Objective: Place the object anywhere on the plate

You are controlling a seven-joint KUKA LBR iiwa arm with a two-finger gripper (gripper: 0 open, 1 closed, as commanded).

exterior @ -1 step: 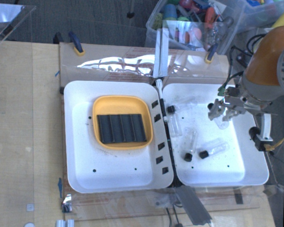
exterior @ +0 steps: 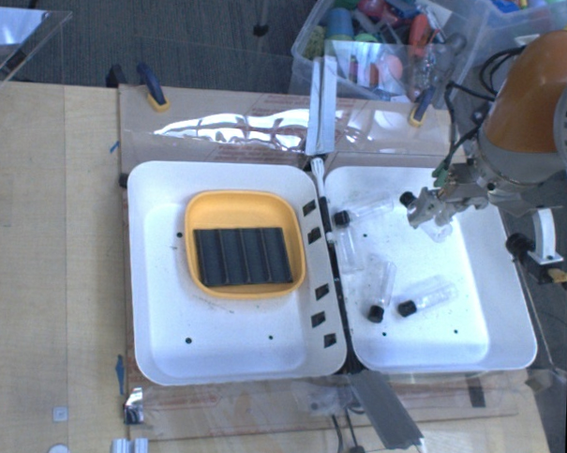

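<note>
A yellow plate (exterior: 198, 214) lies in the left bin (exterior: 157, 337), and a dark ribbed rectangular block (exterior: 243, 257) rests flat on it. Several clear vials with black caps lie in the right bin (exterior: 485, 333): one near the divider (exterior: 350, 217), one lower down (exterior: 383, 287), one beside it (exterior: 427, 298). My gripper (exterior: 429, 210) hangs over the upper part of the right bin. A small black cap (exterior: 409, 198) shows at its left side, and something clear sits just below it. What lies between its tips is hidden by the wrist.
A raised divider with black tabs (exterior: 319, 269) separates the two bins. A clear box of mixed items (exterior: 395, 38) stands behind the bins. Cables and the arm's grey body (exterior: 521, 156) crowd the right bin's upper right corner.
</note>
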